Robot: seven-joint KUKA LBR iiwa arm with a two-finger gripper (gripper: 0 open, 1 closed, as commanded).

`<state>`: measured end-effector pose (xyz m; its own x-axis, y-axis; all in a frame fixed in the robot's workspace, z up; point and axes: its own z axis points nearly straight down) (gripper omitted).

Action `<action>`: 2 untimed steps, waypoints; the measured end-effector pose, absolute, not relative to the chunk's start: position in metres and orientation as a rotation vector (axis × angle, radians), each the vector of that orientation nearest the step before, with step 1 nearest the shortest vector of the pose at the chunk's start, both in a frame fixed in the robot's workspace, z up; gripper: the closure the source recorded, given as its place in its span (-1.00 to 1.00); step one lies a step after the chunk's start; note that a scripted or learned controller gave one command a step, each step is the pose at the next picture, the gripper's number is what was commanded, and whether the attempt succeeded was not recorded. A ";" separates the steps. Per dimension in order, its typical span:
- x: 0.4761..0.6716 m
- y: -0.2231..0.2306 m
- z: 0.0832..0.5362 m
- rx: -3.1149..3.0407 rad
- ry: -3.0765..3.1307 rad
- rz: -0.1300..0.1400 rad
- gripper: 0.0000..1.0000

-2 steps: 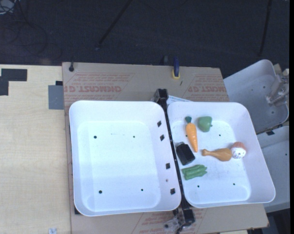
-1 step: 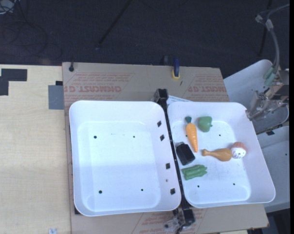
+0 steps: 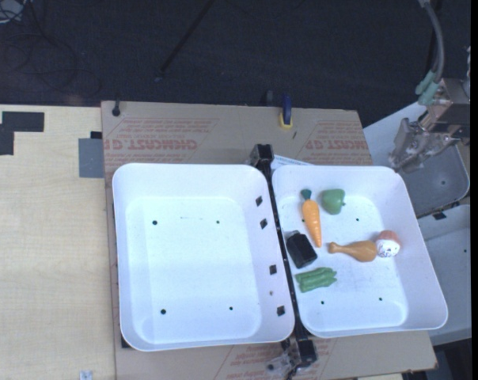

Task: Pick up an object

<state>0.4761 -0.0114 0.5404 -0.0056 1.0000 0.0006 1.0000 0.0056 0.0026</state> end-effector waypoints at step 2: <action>0.475 0.031 0.441 2.228 2.228 -0.017 1.00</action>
